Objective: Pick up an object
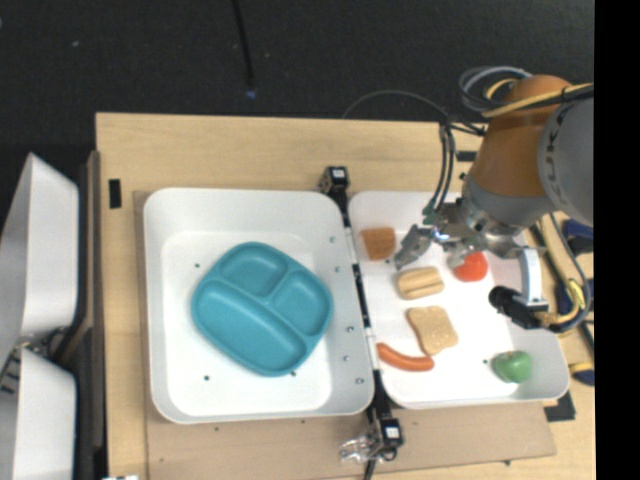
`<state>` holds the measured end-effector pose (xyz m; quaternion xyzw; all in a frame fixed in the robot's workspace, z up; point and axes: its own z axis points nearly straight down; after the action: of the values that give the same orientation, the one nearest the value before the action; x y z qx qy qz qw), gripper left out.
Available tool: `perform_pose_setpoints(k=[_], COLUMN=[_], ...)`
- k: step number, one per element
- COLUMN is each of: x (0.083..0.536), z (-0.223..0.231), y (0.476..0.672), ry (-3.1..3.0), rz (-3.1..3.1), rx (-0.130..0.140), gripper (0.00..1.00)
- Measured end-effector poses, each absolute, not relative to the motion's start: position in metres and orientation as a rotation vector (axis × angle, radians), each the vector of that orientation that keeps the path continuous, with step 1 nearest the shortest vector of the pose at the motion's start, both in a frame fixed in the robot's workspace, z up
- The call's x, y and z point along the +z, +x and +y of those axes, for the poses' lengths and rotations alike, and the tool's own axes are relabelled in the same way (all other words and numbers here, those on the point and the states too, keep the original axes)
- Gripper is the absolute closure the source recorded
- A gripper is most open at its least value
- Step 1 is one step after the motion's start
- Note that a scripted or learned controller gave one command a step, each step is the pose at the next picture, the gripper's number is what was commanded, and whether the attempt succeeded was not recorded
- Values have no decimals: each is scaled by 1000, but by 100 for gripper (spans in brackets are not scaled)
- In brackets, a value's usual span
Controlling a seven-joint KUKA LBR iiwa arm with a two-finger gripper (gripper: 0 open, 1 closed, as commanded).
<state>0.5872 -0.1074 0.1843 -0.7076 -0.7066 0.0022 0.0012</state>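
Now, camera view: gripper (pixel 432 245) low over right bin (pixel 460 393), fingers spread apart, nothing betw them. Nearest item: bun (pixel 420 282), just below-left of tips, apart from them, long axis roughly left-right w/ slight tilt. Red tomato (pixel 470 265) beside wrist on right. Brown square (pixel 378 243) to gripper's left. Judgement: short drop toward bun, jaws across its short side.

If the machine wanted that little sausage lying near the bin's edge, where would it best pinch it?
Probably across the middle of the hot dog sausage, coming straight down from above. It lies flat and is long and thin, so its narrow width suits a pinch. The slice of toast sits close above it, and the right bin wall lies just left.
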Motion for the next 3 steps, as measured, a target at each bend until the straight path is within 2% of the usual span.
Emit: perform_pose_setpoints(k=[2, 3], x=[102, 116], z=[-110, -111], y=[587, 590], ry=[-2228, -2238], rz=[-2223, -2221], rx=[-1, -12], gripper=[0, 100])
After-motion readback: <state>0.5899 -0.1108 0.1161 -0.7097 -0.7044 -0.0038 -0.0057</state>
